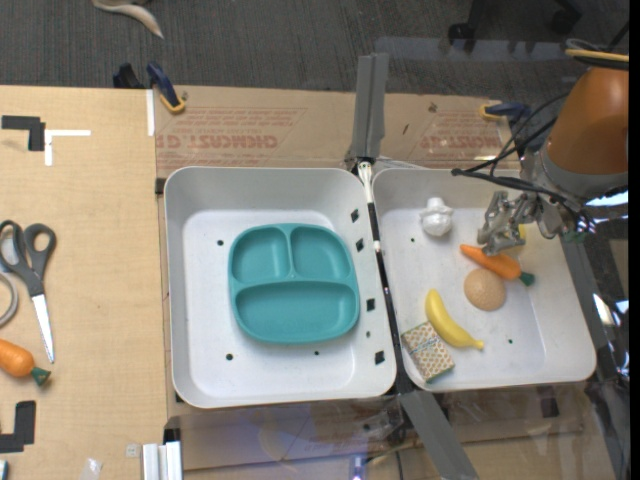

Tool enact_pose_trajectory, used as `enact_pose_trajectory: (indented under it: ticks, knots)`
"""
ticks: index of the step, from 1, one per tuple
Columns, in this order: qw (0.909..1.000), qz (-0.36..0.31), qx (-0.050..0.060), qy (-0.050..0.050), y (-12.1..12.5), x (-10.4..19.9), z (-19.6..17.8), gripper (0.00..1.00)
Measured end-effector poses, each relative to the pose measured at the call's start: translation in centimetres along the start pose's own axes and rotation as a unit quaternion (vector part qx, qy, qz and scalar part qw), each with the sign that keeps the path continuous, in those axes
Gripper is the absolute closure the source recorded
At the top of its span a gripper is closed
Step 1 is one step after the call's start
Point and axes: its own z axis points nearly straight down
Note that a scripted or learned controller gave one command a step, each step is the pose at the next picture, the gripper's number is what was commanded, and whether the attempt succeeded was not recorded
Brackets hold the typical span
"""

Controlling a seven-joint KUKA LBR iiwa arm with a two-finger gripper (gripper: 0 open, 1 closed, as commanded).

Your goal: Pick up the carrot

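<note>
The carrot (493, 263), orange with a green stub, lies in the right bin (560, 358) near its back right part. Directly above its middle hangs my gripper (497, 234), its metal fingers pointing down at the carrot and standing slightly apart. Nothing sits between them, and the carrot rests on the bin floor. The arm with its orange band comes in from the upper right.
In the right bin lie a tan round fruit (485, 291) touching the carrot, a banana (449, 320), a small box (428, 352) and a white lump (437, 218). The left bin (190, 298) holds a teal divided plate (294, 283). Scissors (30, 278) and another carrot (17, 360) lie on the bench at left.
</note>
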Motion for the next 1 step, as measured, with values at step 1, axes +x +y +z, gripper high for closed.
enact_pose_trajectory:
  ticks: [1]
  knots:
    - [1.0, 0.0, 0.0, 0.0, 0.01, 0.01, 0.01, 0.0]
